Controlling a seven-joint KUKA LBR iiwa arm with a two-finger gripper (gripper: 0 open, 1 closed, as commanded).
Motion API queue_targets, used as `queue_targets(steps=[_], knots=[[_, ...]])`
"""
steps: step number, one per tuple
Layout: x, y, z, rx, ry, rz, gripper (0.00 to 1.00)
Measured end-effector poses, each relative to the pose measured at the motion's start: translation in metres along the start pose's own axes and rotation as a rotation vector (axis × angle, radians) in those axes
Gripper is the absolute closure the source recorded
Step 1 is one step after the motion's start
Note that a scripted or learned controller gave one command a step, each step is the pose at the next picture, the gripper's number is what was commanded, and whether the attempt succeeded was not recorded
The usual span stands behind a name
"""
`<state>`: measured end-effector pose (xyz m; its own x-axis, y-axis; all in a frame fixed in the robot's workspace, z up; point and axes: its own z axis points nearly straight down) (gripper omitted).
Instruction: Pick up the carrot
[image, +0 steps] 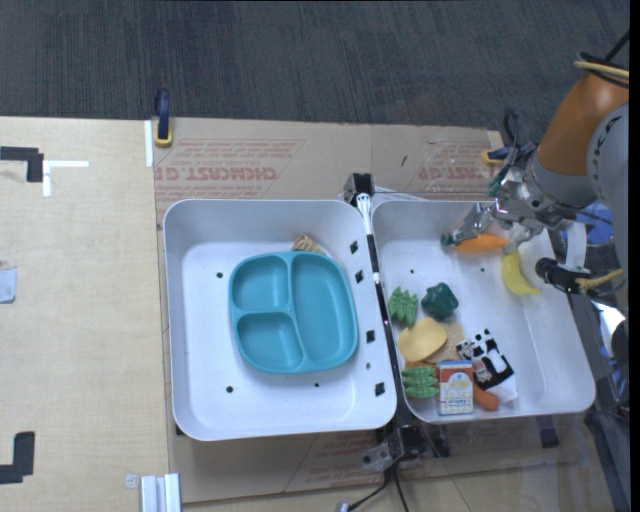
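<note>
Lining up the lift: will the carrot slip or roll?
The carrot looks smooth and tapered, so it may slip toward its thin end. It seems a small moulded toy, probably rigid and light. Its round body could roll on the flat bin floor if the gripper nudges it.

The arm (590, 130) is cut off by the right edge of the frame, and its wrist hides the far right corner of the right bin (560, 400). Whether the gripper (492, 222) at the carrot (482, 242) actually clasps it is too small to tell. A tan object (306, 243) behind the teal divided plate (293, 311) is mostly hidden and unidentifiable.
</note>
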<state>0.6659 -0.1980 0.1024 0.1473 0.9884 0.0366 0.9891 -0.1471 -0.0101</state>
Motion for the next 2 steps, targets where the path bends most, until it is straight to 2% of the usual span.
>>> queue_targets(steps=[1, 2], knots=[[0.0025, -0.0033, -0.0075, 0.024, 0.003, -0.008, 1.0], [0.0007, 0.0003, -0.0095, 0.001, -0.005, -0.008, 0.0]])
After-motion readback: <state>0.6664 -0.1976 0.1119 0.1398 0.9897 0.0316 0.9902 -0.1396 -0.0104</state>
